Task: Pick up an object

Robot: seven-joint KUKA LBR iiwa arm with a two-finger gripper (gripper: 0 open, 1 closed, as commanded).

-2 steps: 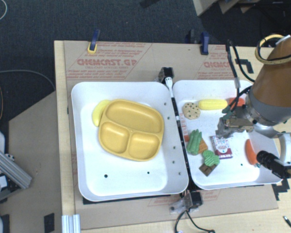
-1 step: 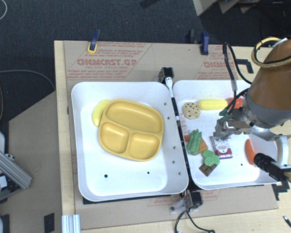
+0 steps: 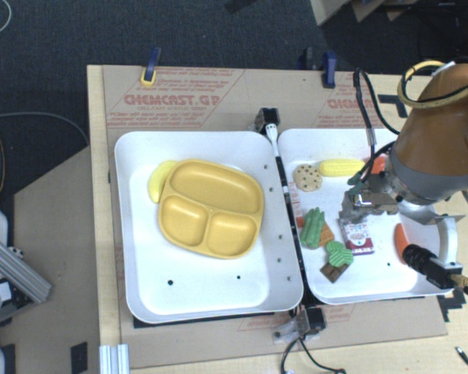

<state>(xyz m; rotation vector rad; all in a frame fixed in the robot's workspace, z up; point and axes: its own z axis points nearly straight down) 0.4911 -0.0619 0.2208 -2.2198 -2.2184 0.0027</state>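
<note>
you can read "chemcast g.p." printed in red on the brown protective board (image 3: pixel 218 92) under both bins, once at the top left and again, partly cut off by the arm, at the top right. a small red and white packet (image 3: pixel 358 238) in the right bin (image 3: pixel 327 283) carries print too small to read.

the left bin (image 3: pixel 207 287) holds a smooth yellow plastic plate (image 3: pixel 210 207) with three compartments, and a yellow rounded piece (image 3: pixel 160 179) peeks out from under its left edge. in the right bin lie a round speckled cookie (image 3: pixel 306 178), a knobbly yellow corn cob (image 3: pixel 339 167), a ribbed green vegetable toy (image 3: pixel 313 227) beside an orange piece (image 3: pixel 326 235), a green leafy piece (image 3: pixel 339 253) touching a brown block (image 3: pixel 332 271), and a red-orange piece (image 3: pixel 402 236) near the bin's right side.

the arm (image 3: pixel 441 131) reaches in from the right, its orange band bulking over the right bin, wrist pointing down. the gripper (image 3: pixel 360 207) hangs just above the red and white packet; you cannot tell from here whether it is released or clenched, and nothing is visibly grasped.
</note>
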